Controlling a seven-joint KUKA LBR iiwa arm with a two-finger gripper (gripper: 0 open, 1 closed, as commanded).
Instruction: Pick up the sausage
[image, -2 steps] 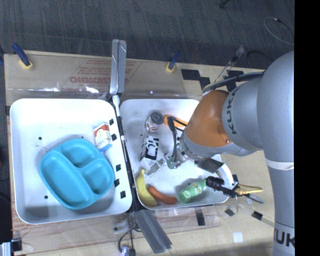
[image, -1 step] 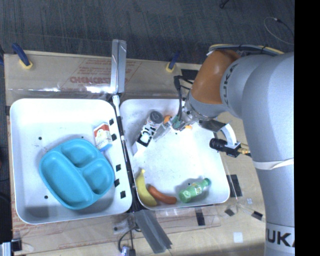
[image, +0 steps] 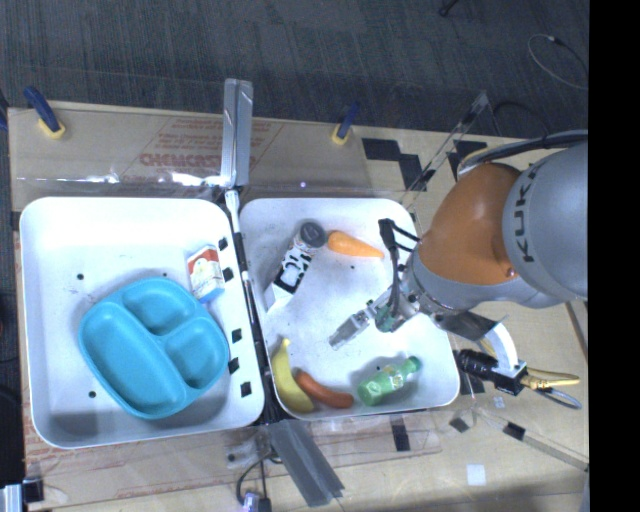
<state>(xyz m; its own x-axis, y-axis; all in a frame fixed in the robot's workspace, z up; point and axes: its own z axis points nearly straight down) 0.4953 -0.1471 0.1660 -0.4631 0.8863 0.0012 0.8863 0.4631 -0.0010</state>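
The sausage (image: 323, 390) is reddish-brown and lies along the front wall of the right bin (image: 330, 215), its left end against a yellow banana (image: 285, 378). My gripper (image: 355, 328) hangs over the middle of that bin, above and slightly right of the sausage and apart from it. It has nothing in it. The grey arm with its orange band (image: 470, 235) reaches in from the right.
A green bottle (image: 388, 380) lies just right of the sausage. An orange carrot (image: 355, 245) and a black-and-white bottle (image: 298, 260) sit at the back of the right bin. In the left bin (image: 60, 230), a blue divided plate (image: 155, 345) and a small carton (image: 205, 272) rest.
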